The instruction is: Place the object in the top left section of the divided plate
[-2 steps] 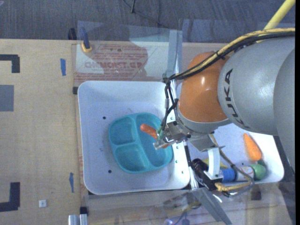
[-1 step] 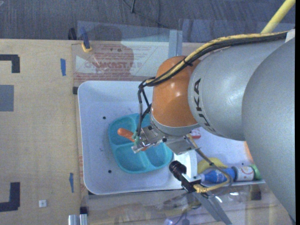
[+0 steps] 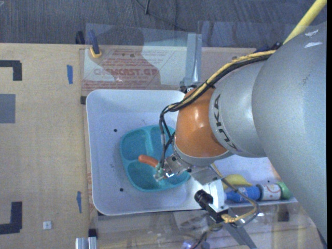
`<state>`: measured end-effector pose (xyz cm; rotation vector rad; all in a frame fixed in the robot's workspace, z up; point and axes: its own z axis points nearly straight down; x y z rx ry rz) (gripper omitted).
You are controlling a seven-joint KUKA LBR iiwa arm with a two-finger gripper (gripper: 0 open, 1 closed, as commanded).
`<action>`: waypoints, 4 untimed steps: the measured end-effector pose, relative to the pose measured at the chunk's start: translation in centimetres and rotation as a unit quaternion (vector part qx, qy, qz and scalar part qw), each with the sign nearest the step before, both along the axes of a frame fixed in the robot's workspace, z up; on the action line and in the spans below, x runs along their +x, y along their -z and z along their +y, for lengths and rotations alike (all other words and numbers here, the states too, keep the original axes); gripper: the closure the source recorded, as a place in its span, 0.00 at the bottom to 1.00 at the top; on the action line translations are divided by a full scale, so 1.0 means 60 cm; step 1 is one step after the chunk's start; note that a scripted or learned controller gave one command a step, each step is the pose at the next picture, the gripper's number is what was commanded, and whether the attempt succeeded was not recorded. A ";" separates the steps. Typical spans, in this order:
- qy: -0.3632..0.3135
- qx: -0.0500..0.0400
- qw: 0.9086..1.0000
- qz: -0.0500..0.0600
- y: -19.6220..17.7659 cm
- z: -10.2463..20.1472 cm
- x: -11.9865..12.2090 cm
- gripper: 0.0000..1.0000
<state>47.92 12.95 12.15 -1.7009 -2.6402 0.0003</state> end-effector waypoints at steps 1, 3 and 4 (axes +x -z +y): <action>-0.128 0.001 0.992 -0.005 0.012 -0.010 0.007 1.00; 0.068 0.000 0.998 0.000 -0.104 -0.138 0.000 1.00; 0.049 0.000 0.999 -0.001 -0.137 -0.029 0.000 1.00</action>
